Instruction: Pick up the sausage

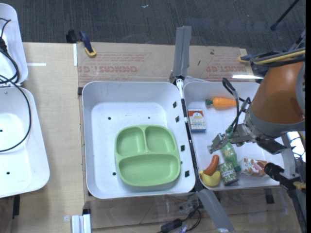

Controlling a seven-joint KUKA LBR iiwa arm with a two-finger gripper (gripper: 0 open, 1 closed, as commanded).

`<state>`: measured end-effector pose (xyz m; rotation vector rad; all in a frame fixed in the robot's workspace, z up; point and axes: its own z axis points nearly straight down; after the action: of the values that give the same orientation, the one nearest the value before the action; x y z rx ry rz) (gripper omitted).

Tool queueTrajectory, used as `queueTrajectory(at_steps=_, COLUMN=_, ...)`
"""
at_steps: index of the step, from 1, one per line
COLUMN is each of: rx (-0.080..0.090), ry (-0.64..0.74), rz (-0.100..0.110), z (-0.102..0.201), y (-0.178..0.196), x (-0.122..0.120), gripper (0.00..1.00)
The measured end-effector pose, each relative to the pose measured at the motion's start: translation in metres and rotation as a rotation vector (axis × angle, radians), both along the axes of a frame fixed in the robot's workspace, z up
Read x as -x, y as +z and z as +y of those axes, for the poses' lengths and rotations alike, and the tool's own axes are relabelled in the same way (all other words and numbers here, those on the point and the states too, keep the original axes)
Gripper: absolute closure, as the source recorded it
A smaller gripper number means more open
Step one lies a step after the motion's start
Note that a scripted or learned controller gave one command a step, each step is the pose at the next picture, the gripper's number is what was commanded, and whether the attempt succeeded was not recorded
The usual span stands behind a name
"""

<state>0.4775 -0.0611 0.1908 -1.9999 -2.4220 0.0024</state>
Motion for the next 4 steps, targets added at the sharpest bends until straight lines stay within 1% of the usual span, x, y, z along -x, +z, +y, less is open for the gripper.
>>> queueTrajectory(at_steps=1, rx=0.000, ry=0.014, rz=0.001, z=0.050, y=0.000, x=0.000, gripper=0.00)
queueTrajectory(at_steps=2, rx=-0.001, ry=0.441, rz=0.001, z=-0.047, y=-0.030, x=0.000, gripper=0.00)
queueTrajectory(at_steps=3, rx=-0.002, ry=0.110, rz=0.002, z=-0.075, y=-0.065, x=-0.006, gripper=0.00)
queueTrajectory(at_steps=4, rx=-0.002, ry=-0.114, rz=0.003, z=-0.038, y=-0.100, x=0.001, gripper=0.00)
